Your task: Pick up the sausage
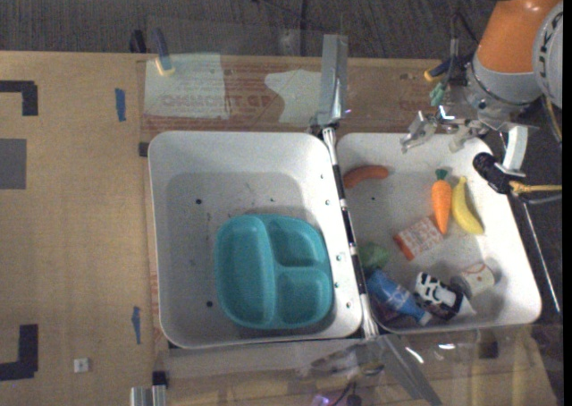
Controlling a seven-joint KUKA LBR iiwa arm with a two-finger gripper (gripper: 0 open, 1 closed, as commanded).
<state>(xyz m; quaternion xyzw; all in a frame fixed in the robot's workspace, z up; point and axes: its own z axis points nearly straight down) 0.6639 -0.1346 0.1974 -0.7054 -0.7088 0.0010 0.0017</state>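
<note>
Reddish-brown sausage (pixel 365 175), teal plate (pixel 273 271), yellow banana (pixel 465 207)

One fixed cam, mounted above the desk (pixel 71 243), looking down at a slant w/ the far side toward the top of frame, where dark floor shows. Mid-range: both white bins fit in full, left bin (pixel 170 216) at center, right bin (pixel 514 261) center-right. Bare desk fills the left third. Arm (pixel 518 29) enters at upper right corner, partly cropped by the frame edge.
</note>
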